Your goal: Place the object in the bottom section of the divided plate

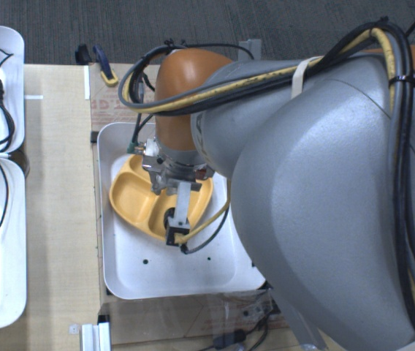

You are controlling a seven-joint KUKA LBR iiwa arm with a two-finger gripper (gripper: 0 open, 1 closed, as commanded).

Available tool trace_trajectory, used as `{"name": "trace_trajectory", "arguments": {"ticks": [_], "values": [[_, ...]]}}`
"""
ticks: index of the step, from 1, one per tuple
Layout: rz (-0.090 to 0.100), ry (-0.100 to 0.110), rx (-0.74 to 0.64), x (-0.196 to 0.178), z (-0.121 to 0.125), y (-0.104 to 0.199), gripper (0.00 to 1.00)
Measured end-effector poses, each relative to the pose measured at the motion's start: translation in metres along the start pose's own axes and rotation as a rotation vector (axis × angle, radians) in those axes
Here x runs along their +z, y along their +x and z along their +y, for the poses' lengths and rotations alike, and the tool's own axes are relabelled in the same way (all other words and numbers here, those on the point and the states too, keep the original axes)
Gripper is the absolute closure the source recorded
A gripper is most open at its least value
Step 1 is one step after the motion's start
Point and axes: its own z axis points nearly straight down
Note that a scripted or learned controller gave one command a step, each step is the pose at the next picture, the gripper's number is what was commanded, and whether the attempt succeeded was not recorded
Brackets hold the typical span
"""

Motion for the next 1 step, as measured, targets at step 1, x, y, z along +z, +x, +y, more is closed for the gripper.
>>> {"name": "trace_trajectory", "arguments": {"ticks": [1], "values": [[0.0,0.0,0.18,-0.0481,-0.0732,-0.0269,1.0]]}}
